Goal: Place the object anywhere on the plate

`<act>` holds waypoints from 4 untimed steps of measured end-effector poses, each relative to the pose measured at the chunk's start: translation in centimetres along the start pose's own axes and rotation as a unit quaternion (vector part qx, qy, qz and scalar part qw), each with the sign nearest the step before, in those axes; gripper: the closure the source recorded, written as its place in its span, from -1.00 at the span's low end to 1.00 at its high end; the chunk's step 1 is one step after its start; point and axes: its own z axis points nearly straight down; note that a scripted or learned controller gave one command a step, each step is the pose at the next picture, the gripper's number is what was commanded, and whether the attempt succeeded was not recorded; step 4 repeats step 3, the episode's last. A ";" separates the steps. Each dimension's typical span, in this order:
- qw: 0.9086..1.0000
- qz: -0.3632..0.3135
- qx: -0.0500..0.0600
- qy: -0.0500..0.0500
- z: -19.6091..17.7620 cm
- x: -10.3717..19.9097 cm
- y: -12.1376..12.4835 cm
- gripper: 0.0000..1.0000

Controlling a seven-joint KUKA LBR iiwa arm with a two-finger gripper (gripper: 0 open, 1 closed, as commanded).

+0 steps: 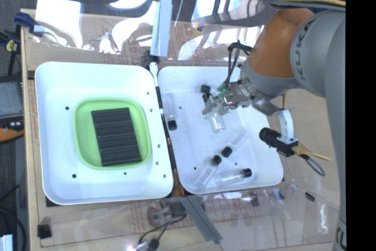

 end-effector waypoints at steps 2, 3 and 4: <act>0.992 -0.128 -0.001 0.000 1.8 12.7 5.4 1.00; 0.992 -0.128 -0.001 0.000 1.8 12.7 5.4 -1.00; 0.992 -0.128 -0.001 0.000 1.8 12.7 5.4 -1.00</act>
